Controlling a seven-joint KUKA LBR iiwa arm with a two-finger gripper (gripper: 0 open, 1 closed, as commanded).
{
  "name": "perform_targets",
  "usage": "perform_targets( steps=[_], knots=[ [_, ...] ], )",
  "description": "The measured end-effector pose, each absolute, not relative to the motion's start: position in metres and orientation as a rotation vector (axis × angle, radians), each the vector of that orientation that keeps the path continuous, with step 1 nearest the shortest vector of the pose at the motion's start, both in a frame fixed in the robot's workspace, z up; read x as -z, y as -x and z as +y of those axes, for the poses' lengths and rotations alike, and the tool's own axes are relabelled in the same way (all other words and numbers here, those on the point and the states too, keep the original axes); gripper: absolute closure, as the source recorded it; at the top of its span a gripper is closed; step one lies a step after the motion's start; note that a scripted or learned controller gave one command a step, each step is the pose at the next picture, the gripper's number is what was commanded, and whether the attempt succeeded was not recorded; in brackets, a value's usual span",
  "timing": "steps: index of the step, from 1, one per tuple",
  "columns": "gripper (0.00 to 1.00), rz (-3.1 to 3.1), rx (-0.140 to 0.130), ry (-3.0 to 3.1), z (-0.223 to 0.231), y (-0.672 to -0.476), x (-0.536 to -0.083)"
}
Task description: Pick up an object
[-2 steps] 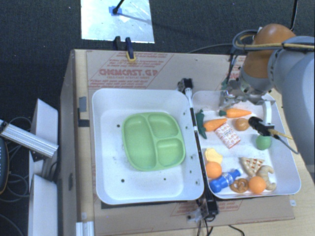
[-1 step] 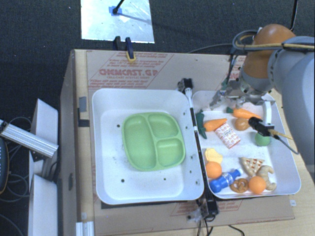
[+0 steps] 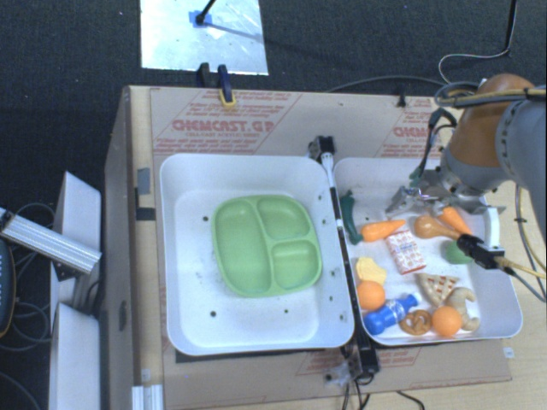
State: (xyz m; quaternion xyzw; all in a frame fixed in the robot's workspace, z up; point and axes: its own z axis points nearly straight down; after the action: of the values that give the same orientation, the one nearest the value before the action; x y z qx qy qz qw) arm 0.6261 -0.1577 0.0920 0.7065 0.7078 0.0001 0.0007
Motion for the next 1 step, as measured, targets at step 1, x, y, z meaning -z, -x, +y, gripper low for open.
perform_targets(
  steps=[1],
  knots=[
    [0.0, 2.222, 0.001, -2.22, -0.169, -0.6086, -0.0906]
  ],
)
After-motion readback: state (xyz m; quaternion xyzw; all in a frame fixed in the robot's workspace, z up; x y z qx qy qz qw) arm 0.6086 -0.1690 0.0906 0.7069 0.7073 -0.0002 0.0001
